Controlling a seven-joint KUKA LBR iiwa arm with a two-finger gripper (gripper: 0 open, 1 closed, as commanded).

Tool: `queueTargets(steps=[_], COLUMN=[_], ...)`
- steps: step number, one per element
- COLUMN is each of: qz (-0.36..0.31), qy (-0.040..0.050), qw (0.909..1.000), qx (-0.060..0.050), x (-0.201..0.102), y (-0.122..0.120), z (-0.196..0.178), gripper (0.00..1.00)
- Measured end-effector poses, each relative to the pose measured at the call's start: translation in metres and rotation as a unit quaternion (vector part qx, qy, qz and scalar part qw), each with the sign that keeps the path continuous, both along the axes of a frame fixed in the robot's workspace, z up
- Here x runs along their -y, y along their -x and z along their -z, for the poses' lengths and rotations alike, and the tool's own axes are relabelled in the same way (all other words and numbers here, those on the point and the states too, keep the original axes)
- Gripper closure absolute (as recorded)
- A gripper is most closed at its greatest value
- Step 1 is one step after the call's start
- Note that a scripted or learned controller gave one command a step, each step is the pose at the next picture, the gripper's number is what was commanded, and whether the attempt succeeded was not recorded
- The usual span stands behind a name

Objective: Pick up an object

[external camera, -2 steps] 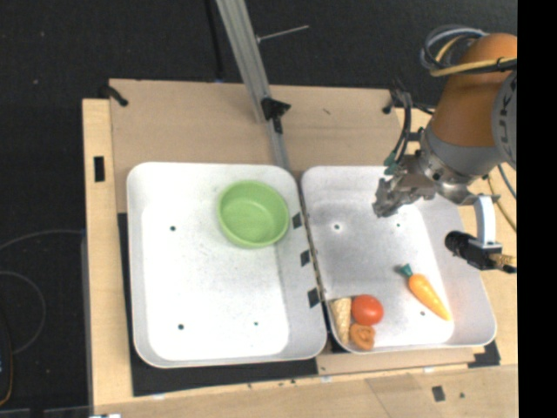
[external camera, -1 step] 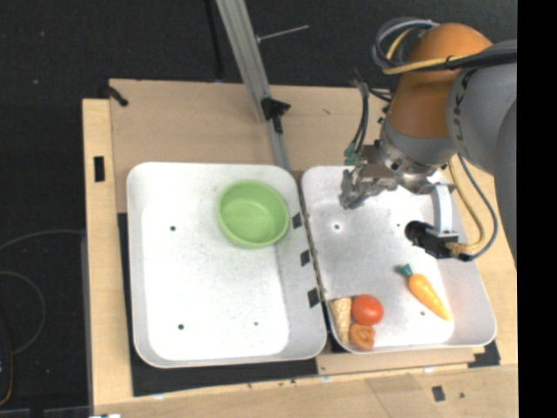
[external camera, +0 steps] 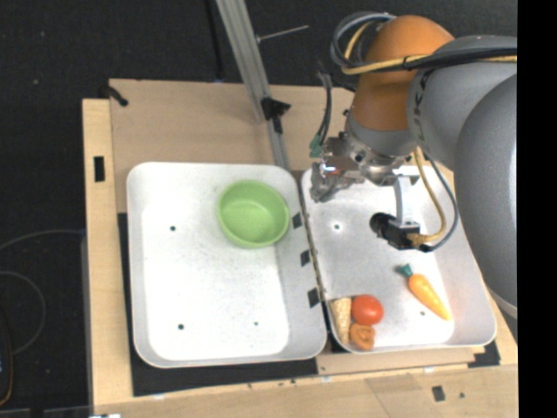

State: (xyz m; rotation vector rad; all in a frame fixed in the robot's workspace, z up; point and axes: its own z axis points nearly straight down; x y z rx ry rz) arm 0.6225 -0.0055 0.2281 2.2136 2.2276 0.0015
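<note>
Reaching in from the right, the arm (external camera: 452, 103) hangs over the far end of the right bin (external camera: 466, 320), its orange band just above the wrist. The gripper (external camera: 326, 181) sits low near that bin's far left corner, close to the divide between the two bins. Whether it is open or closed cannot be told from this angle, and nothing can be seen in its grasp.

Two white bins lie side by side on the bench (external camera: 174, 120). The left bin (external camera: 174, 320) holds one thing: a green bowl (external camera: 253, 214), upright, toward its far right part, near the shared edge.

The right bin holds four small things, all at its near end and well apart from the gripper. One carrot (external camera: 426, 292) lies at a slant toward the right side, green tip pointing away from the near rim. One tomato (external camera: 367, 309) rests left of the carrot, apart from it. One pale wedge (external camera: 340, 312) lies just beside the tomato on its left, against the bin's left wall. One brown lump (external camera: 362, 337) sits at the near rim, touching or almost touching the tomato and the wedge; what it is cannot be made out.

One metal pole (external camera: 248, 59) rises at a slant behind the bins. Cables loop from the wrist down to a black fitting (external camera: 393, 229) over the right bin.
</note>
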Motion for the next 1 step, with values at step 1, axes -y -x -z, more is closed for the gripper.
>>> queueTargets(steps=[1], qz=[-0.001], qy=[-0.0010], qw=[1.0000], qx=[0.001], x=[-0.0549], y=[-0.0218], z=[-0.0125], gripper=[1.00])
